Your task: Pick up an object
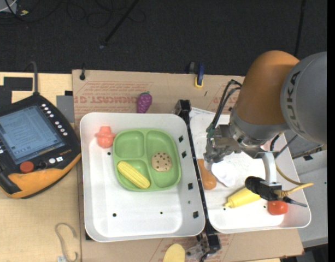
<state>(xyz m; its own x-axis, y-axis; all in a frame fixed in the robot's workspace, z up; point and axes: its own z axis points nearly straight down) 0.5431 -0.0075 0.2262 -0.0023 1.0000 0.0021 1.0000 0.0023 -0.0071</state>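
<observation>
**Over the right bin (301,221): gripper (214,152) low, no grasp to be seen**

Over the right bin's left half the gripper hangs low, close to the divider between the two bins. The wrist and housing hide its working end from above, so I cannot tell how far open it is, and nothing shows held in it. Just below it lie an orange piece (207,178), against the bin's left wall, and a white wad (228,171) beside that. The gripper looks nearer the orange piece, perhaps touching its top end, though the slant makes that unsure. Further right lie a yellow bottle (242,198) and a red ball (276,207), well apart from the gripper. The left bin (140,212) holds a green plate (115,152) with corn (133,174) and a cookie (162,161), and a pink toy (104,137) beside the plate.

I judge this to be the reach-and-grasp step: the arm is placed over a target, and no object is lifted yet. The next move calls for centring on the orange piece, closing across its narrow width, and lifting straight up. The wall close by leaves little room on that side, and the white wad could be caught along with it.
</observation>
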